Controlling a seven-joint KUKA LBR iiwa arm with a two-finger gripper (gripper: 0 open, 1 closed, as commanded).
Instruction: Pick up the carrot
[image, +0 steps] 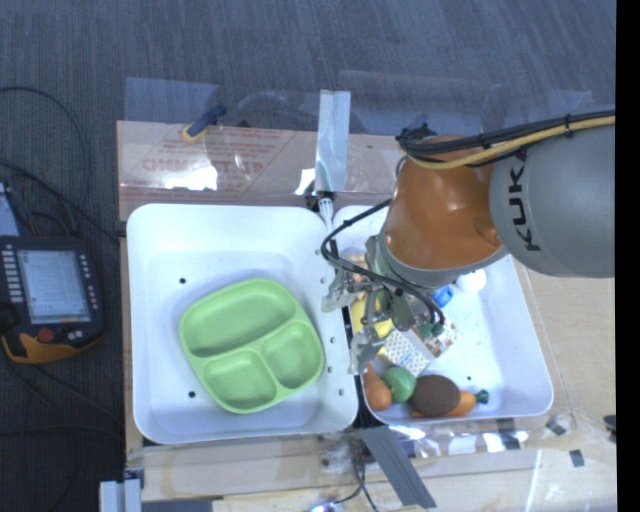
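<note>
the carrot (462, 403) is seen in the right bin (520, 330), close against that bin's near wall and toward the surface's near edge. only its orange body and a bit of green top at its right end are shown; the rest is hidden behind a dark brown rounded item (435, 393) that lies touching it. just to the left of that sit a green item (401, 384) and an orange item (376, 390), packed into the bin's near-left corner beside the divider.

the hand (385, 330) is held low over the left part of the right bin, above the clutter and short of the carrot. whether it is wide or narrow cannot be told, since its tip is lost among cables and a patterned packet (405, 345). nothing can be confirmed as held.

several risks are judged from this layout. the wrong thing could be taken, because the hand sits nearer to the green and orange items than to the carrot, and the orange item could be mistaken for it by colour. a clean grasp could be blocked by the brown item pressed against the carrot, so both might be nudged or lifted together. the near wall leaves little room on that side, so a collision with the rim is possible. the left bin (160, 300), with its green divided plate (252, 345), is well apart and unlikely to be disturbed.
</note>
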